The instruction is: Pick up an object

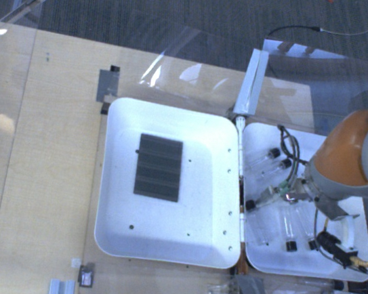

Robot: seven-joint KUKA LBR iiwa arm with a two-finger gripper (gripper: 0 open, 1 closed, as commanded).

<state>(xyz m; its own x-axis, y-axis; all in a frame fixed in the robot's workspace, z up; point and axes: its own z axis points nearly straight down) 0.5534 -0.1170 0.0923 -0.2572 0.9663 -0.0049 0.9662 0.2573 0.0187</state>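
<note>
A dark grey ribbed rectangular pad (159, 167) lies flat in the left bin (111, 221), a little left of its middle. The right bin (269, 264) holds several clear plastic pieces with small black caps, such as one at the back (273, 152), one by the left wall (251, 204) and one near the front (290, 245). My gripper (285, 191) is low over the middle of the right bin, among the clear pieces. The arm's orange band (344, 154) hides much of it. I cannot make out anything held.
A grey metal bar (252, 83) stands behind the gap between the bins. A small dark bracket (108, 84) sits at the left bin's back left corner. Open wooden bench (32, 154) extends to the left. Cables (287, 143) trail across the back of the right bin.
</note>
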